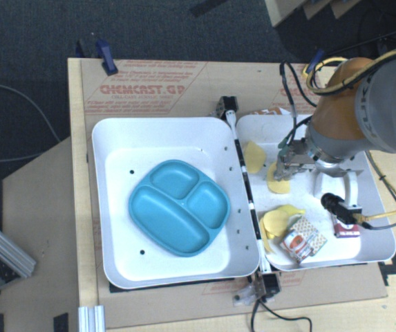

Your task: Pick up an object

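Yellow pieces (278, 184) and a packet (303, 241) crowd the claw (291, 163)

Bright even overhead light, soft shadows, white bins (115, 140) near glare — slightly soft focus, perhaps compression.

A wooden bench top (163, 81) carries red printed lettering (142, 88) near its far edge, with a blue clamp (105, 57) gripping the back left corner. Two shallow white bins sit on it side by side; the left bin (108, 185) holds a blue divided plate (177, 206), three compartments, lying flat and turned at an angle. The right bin (377, 244) touches it along a shared edge, where a small black clip (227, 107) stands at the far end and another fitting (263, 286) at the near end. Dark carpet (115, 12) lies beyond the bench, and black cables (18, 102) curl on the floor at left.
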